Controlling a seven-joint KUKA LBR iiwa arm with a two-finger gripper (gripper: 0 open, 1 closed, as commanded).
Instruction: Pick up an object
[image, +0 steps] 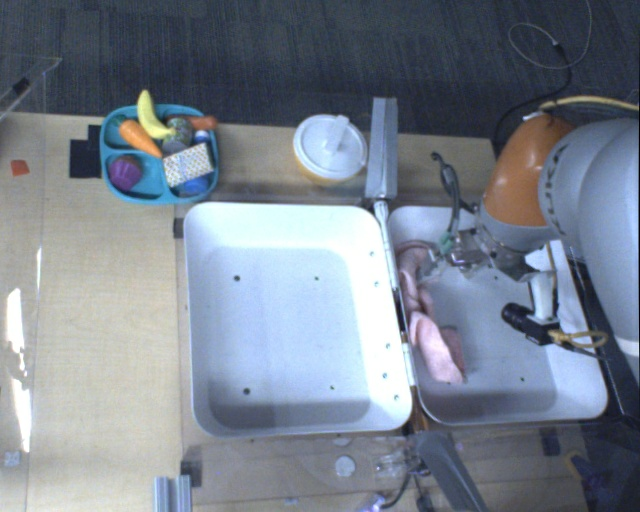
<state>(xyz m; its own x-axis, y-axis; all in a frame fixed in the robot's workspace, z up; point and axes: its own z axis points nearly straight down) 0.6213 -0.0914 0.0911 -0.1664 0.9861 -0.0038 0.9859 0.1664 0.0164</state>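
Observation:
A pink soft object (437, 347) lies in the right bin (500, 400) against its left wall. A second, narrower pink piece (410, 280) runs along that wall just behind it. My gripper (447, 252) hangs over the back left part of the right bin, close to the upper end of the narrower pink piece. The grey arm with its orange band (520, 180) reaches in from the right and hides the bin's back right corner. I see nothing held in the gripper.
The left bin (290, 230) lies beside the right one. Behind the bins are a blue tray of toy food (160, 150), a white lidded cup (330, 147) and a grey metal post (381, 150). A black cable part (527, 321) hangs near the arm.

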